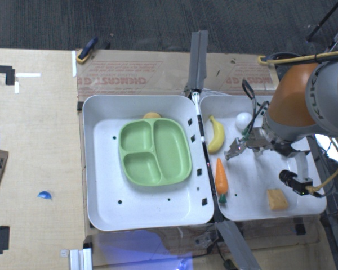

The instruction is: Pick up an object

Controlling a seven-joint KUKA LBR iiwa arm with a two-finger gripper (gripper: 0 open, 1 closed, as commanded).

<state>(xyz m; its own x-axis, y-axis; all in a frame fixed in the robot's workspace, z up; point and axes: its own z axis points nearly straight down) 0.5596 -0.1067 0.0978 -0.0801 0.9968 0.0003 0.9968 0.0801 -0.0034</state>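
task status: not completed; nothing is seen between the fingers of the two-finger metal gripper, so no object is judged picked as yet. candidate objects lie in the right-hand shallow white bin: a curved yellow banana near its left wall, a small orange carrot with a green tip just below the banana along the same wall, a round white egg-like ball toward the far side, and a tan, block-shaped piece, possibly bread or sponge, toward the near right. the left-hand shallow white bin holds a pale green plastic divided plate with three compartments; a small yellowish item shows at its far edge, too hidden to identify. arm pose: the grey arm with its orange band reaches in from the right over the right bin, wrist angled down and left, gripper tip between banana and carrot, near both but apparently touching neither. the jaws appear slightly apart, holding nothing. remaining: close on an object and lift.
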